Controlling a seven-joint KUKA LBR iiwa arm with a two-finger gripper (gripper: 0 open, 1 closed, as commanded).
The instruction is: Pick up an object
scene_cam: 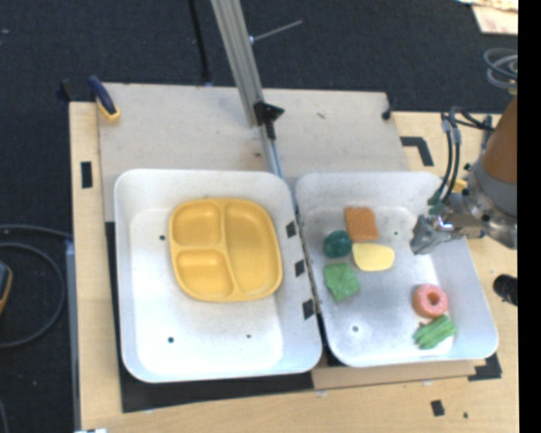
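The gripper [426, 238] hangs over the right bin [487, 327], but I cannot tell how its fingers stand. Just beside it lies a pale yellow piece [373, 258], between an orange block [361, 223] and a pink ring [429, 300]. It looks light, smooth and perhaps slippery, so pinching across its narrow middle seems wisest.

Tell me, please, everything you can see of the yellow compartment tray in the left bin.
The yellow tray is a rounded-square plate, smooth and matte like plastic, with raised ridges that split it into three compartments: two on its left side, one above the other, and a longer one along its right. All three look bare. It lies flat and right way up on the floor of the left bin, a little above the middle, turned slightly askew to the bin's walls. It touches the bin floor alone.
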